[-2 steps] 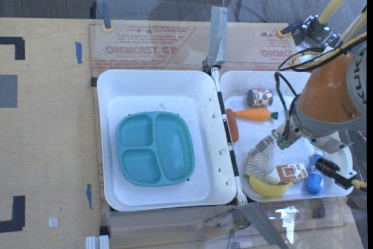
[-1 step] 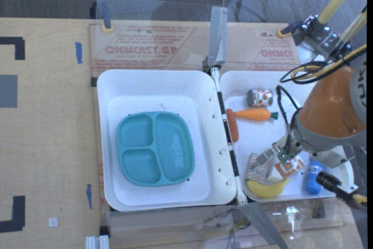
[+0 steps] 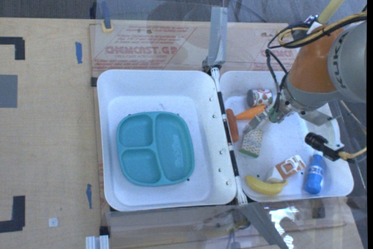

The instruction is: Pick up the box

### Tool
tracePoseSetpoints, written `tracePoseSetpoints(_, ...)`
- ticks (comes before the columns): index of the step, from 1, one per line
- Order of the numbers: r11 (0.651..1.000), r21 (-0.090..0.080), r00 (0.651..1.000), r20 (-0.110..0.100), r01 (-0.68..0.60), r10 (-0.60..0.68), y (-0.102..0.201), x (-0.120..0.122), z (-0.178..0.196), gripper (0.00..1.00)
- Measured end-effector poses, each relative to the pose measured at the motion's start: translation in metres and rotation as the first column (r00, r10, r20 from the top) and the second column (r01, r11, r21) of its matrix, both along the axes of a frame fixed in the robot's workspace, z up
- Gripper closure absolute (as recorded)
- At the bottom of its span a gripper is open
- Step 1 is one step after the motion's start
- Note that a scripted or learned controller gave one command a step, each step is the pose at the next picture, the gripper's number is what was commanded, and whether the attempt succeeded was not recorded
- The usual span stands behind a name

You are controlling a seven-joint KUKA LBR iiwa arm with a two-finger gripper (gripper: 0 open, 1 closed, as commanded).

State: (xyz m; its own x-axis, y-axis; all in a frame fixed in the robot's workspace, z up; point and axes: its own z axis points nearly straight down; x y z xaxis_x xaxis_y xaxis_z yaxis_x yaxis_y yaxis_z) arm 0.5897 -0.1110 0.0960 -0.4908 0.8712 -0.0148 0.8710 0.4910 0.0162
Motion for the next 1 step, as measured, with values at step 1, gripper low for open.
tracePoseSetpoints(1,0.997,-0.002,0.996,0.011,-0.083,0.083,0.0100,-0.0258,0.0014,0.00)
